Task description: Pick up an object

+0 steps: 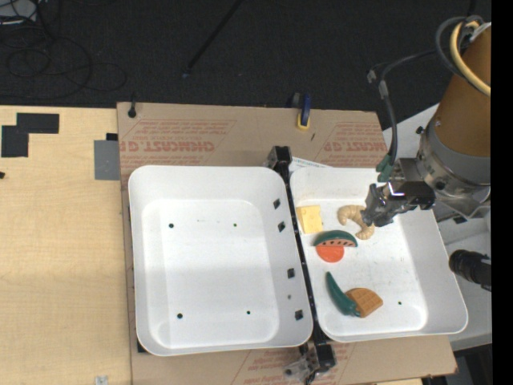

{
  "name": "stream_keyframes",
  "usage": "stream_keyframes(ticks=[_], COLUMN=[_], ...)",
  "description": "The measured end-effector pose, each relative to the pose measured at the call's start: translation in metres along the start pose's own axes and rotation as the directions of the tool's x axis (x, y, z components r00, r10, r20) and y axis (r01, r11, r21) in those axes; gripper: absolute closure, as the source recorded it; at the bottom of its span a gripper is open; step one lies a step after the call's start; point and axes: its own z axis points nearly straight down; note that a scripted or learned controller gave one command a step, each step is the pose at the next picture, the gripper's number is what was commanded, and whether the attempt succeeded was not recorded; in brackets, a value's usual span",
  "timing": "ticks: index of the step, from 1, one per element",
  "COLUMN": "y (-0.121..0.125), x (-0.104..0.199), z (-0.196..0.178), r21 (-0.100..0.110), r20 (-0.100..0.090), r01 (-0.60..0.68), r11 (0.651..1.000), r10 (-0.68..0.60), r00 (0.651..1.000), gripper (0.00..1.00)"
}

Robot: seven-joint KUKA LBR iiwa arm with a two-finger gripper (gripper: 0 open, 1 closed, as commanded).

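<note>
- The gripper hangs low over the right bin, right at the tan curved piece, which lies just left of the fingers and runs under them, its right end covered by the dark gripper body.
- Whether the fingers are apart or together cannot be told: they blur into one dark mass, and nothing can be seen clamped between them.
- Just below-left of the fingers lies a red and green slice-shaped toy, close to the tan piece; whether the two touch is unclear.
- Further left of the fingers, near the bin's left wall, lies one yellow square block.
- Well below the fingers a green pepper-like piece rests against a brown wedge; where one ends and the other begins is hard to make out.
- That makes five items in the right bin, one of each kind.
- The left bin sits far left of the fingers, both bins on brown cardboard over the table.
- The grey arm is cut off at the right edge.
</note>
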Motion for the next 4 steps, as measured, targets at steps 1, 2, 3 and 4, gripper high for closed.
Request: stream_keyframes(ticks=[1,2,3,4], y=[0.03,0.076,0.017,0.051], x=[0.052,0.093,0.074,0.101], z=[-0.031,0.0,0.04,-0.059], r21=[0.002,0.005,0.013,-0.003], r20=[0.001,0.002,0.003,0.001], r01=[-0.006,-0.007,-0.011,-0.008], r11=[1.0,1.0,1.0,1.0], r10=[0.006,0.007,0.011,0.008], r00=[1.0,1.0,1.0,1.0], gripper=[1.0,1.0,1.0,1.0])
